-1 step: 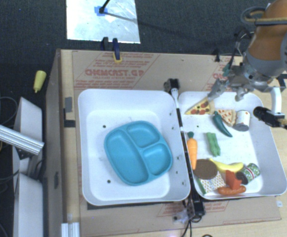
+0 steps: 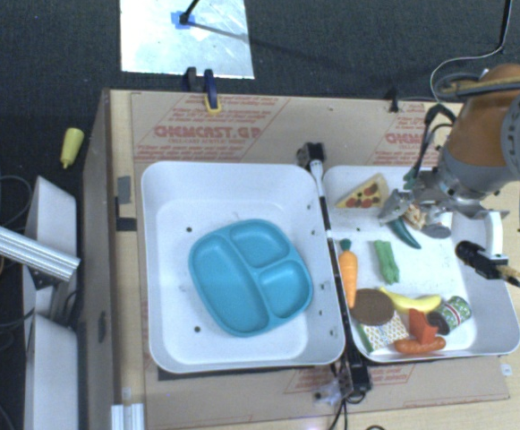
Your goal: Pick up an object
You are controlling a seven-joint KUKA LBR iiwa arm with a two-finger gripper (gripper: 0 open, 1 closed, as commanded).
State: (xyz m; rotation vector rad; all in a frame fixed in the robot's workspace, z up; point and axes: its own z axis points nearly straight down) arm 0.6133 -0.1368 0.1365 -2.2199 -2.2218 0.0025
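— Two-finger metal gripper (image 2: 409, 211)?
— Low over right white bin (image 2: 508, 325), fingers spread narrowly above dark green toy pepper (image 2: 406, 232), nothing clamped.
— Pepper's lie?
— Flat near bin's upper middle, long axis slanting upper-left to lower-right, just below the fingertips.

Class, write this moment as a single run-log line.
arm: over right bin | gripper: low, near pizza slice and dark green pepper | grasp: unconfirmed | left bin: blue divided plate
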